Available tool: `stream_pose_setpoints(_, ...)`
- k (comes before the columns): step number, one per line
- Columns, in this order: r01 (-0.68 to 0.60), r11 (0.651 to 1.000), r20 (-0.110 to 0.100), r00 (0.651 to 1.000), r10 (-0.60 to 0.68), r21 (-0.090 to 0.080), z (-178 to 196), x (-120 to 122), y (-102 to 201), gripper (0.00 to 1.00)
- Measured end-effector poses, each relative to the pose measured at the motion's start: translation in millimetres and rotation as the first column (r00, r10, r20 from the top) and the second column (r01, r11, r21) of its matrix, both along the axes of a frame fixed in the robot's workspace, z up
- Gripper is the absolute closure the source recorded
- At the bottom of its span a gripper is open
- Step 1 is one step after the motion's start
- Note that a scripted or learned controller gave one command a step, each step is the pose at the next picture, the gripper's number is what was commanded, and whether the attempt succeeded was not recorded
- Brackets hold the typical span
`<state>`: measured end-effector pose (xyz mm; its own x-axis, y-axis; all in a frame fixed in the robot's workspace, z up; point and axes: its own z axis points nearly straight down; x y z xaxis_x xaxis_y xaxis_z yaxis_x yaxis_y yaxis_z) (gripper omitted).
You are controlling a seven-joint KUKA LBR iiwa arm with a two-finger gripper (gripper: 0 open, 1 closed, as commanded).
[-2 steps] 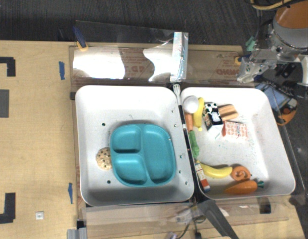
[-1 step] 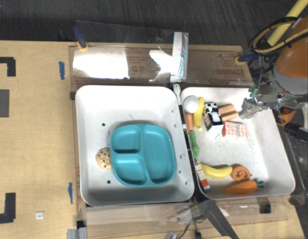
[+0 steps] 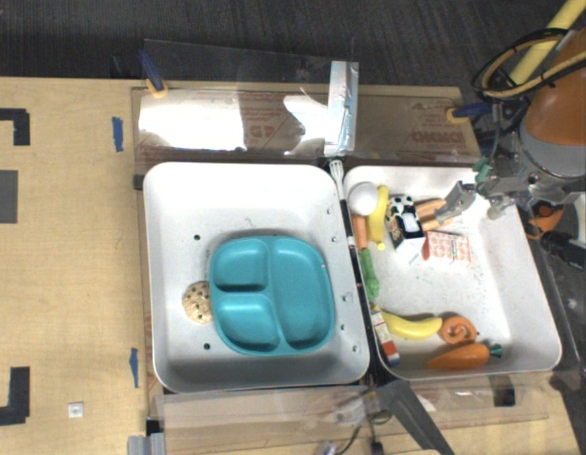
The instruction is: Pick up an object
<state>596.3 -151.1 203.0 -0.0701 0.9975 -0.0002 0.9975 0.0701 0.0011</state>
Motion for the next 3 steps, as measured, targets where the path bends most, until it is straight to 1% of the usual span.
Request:
stream_pose_setpoints(1, -0.105, 0.995, -0.007, 0.994, 0.105, 0.003, -89.4, 10.8, 41.3, 0.0)
stream_pose_setpoints(2, -0.161, 0.987, 0.003, 0.987, 0.161, -0.001, -73.5, 21.3, 56.3, 0.0)
stream_pose_setpoints(3, -0.124, 0.992, 0.006, 0.992, 0.124, -0.007, -107.5, 53.0, 48.8, 0.0)
